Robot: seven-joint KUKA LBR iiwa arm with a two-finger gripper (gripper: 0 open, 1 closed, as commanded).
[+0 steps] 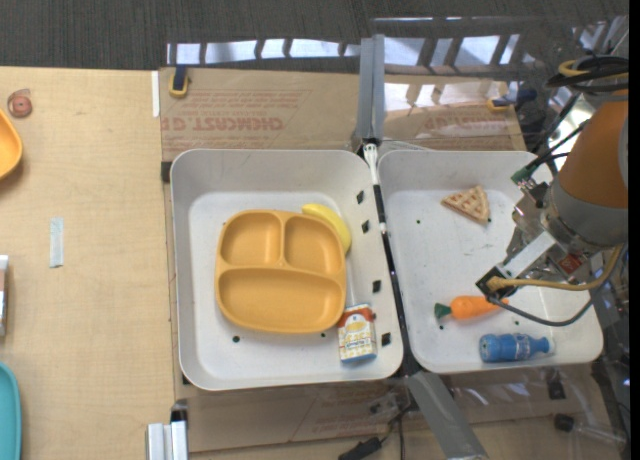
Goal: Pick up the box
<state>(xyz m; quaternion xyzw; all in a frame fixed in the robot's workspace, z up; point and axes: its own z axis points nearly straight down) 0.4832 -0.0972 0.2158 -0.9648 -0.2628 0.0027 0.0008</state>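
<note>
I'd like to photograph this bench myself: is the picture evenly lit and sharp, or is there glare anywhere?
Camera view: soft, even light; the orange divided plastic plate casts only a faint shadow in the shallow white left bin; bright glare streaks the metal rail behind the bins; the small printed carton box looks reasonably sharp.

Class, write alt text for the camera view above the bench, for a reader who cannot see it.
The small white-and-orange carton box stands in the left white bin beside a yellow divided plastic plate, while the grey-and-orange arm's tool hangs over the right white bin, near a toy orange carrot and a blue plastic bottle.
</note>
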